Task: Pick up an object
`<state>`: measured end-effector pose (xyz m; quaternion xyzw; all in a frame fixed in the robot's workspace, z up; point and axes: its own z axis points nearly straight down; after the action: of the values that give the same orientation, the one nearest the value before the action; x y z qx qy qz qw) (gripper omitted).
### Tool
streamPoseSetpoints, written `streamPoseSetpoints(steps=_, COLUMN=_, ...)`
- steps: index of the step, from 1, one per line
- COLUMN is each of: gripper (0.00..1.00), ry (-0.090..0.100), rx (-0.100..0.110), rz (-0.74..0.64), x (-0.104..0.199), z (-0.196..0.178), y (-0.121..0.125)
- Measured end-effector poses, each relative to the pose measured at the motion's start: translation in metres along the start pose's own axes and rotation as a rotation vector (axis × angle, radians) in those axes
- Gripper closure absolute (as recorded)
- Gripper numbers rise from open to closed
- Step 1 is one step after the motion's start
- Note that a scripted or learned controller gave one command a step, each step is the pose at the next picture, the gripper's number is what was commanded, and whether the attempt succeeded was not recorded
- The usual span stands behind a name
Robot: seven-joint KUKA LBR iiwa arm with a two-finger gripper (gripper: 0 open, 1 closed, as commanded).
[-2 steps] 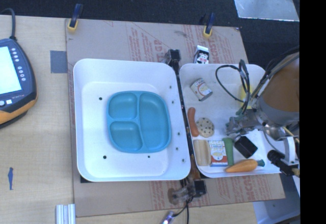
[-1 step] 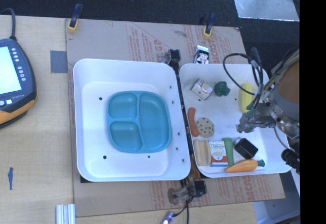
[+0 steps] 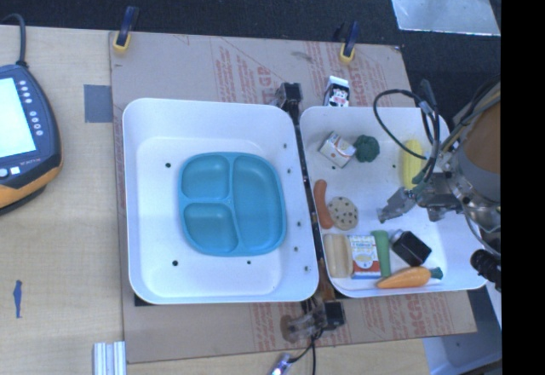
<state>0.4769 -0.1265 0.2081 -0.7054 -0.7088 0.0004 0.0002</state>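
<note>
My gripper (image 3: 415,210) hangs over the right part of the right bin (image 3: 383,124), open, with nothing between its fingers. Below it lie a black block (image 3: 410,247), a green stick (image 3: 382,252) and an orange carrot (image 3: 407,278). A yellow piece (image 3: 411,162) lies just behind the gripper, partly hidden by cables. To the left are a round brown cookie (image 3: 343,211), a red sausage (image 3: 322,203), a small carton (image 3: 336,149) and a green broccoli (image 3: 366,147). A pale cracker (image 3: 338,254) and a printed box (image 3: 364,256) rest at the front.
The left bin (image 3: 145,194) holds a blue divided plate (image 3: 232,203). A handheld pendant (image 3: 21,135) lies on the bench at far left. Clamps (image 3: 125,31) hold the cardboard at the back. Cables (image 3: 400,100) arc over the right bin's far edge.
</note>
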Motion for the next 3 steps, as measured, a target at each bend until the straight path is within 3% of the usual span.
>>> streamPoseSetpoints(steps=1, gripper=0.00, ry=-0.001, rx=0.003, rz=0.000, x=-0.065, z=0.117, y=0.049)
streamPoseSetpoints(steps=2, gripper=0.00, ry=0.000, rx=0.001, rz=0.002, x=-0.087, z=0.105, y=0.133)
streamPoseSetpoints(steps=3, gripper=1.00, ry=0.000, rx=0.002, rz=-0.001, x=-0.087, z=0.095, y=0.133)
